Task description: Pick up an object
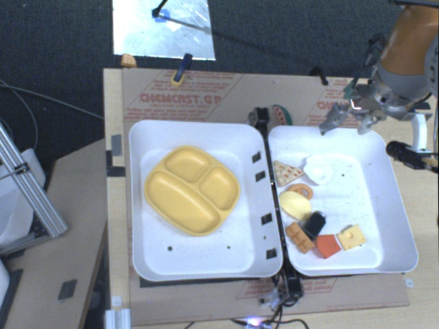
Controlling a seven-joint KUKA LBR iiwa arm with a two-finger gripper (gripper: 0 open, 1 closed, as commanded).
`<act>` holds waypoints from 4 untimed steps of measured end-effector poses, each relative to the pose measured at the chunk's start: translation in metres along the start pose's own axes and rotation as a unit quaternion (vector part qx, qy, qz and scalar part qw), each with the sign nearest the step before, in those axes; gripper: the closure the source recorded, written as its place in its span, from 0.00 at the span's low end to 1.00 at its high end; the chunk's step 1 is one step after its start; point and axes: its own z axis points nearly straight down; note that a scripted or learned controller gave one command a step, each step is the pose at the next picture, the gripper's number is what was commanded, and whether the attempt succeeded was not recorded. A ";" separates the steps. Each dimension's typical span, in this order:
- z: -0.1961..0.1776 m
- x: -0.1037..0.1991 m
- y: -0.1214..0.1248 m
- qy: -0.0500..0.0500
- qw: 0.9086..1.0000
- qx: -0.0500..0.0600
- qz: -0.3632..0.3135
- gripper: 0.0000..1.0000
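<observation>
Several toy foods lie in the right bin (384, 204): a triangular sandwich slice (287, 172), a white piece (319, 170), a pale yellow fruit (295, 203), a black object (314, 223), an orange waffle (299, 236), a red block (328, 246) and a cheese wedge (352, 236). A yellow divided plate (192, 189) rests in the left bin (144, 252). My gripper (347, 123) hangs over the far rim of the right bin, above and beyond the white piece. Its fingers are spread open with nothing between them.
A shiny foil sheet (163, 18) lies on the dark floor beyond the bench. A blue and yellow clip (182, 68) and a small orange item (127, 60) sit near the cardboard's far edge. An aluminium frame (27, 190) stands at the left.
</observation>
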 end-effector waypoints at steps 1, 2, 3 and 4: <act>0.163 -0.064 -0.007 0.000 1.000 0.002 0.003 0.00; 0.144 -0.061 -0.003 -0.001 1.000 -0.002 0.000 1.00; 0.144 -0.061 -0.003 -0.001 1.000 -0.002 0.000 0.00; 0.159 -0.023 -0.130 0.002 1.000 0.007 0.002 0.00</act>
